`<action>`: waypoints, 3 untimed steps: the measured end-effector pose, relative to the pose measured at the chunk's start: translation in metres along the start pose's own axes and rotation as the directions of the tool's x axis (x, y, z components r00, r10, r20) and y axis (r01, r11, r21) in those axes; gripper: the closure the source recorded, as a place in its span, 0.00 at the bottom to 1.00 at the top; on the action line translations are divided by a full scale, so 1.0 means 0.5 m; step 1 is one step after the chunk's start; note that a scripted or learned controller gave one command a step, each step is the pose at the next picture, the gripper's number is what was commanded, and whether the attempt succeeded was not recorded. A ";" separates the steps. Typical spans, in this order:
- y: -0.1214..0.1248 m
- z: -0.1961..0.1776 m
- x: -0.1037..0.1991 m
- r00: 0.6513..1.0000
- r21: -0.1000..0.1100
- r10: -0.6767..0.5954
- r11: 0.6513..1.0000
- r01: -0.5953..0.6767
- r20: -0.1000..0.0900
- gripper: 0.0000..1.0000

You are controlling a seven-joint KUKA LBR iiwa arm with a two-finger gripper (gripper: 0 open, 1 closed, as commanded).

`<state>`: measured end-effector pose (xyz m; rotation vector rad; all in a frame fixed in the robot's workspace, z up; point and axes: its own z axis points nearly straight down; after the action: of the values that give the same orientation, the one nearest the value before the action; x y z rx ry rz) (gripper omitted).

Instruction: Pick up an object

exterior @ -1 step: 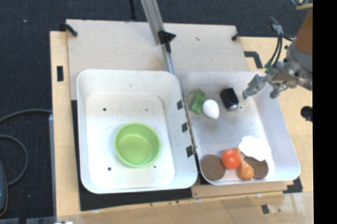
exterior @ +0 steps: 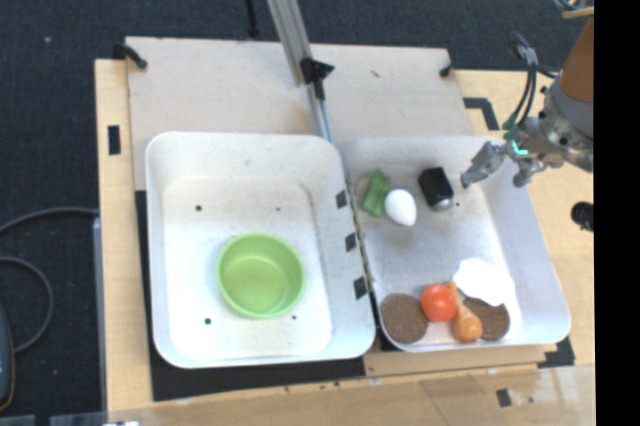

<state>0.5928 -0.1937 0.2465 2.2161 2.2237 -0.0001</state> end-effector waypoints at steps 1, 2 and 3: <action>0.008 0.124 0.002 1.000 0.006 0.003 1.000 -0.003 0.000 0.00; 0.009 0.247 0.012 1.000 0.006 0.003 1.000 -0.003 -0.001 0.00; 0.008 0.293 0.010 1.000 0.003 0.005 1.000 -0.005 0.001 0.00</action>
<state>0.5970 -0.1889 0.0997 2.2231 2.2196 -0.0044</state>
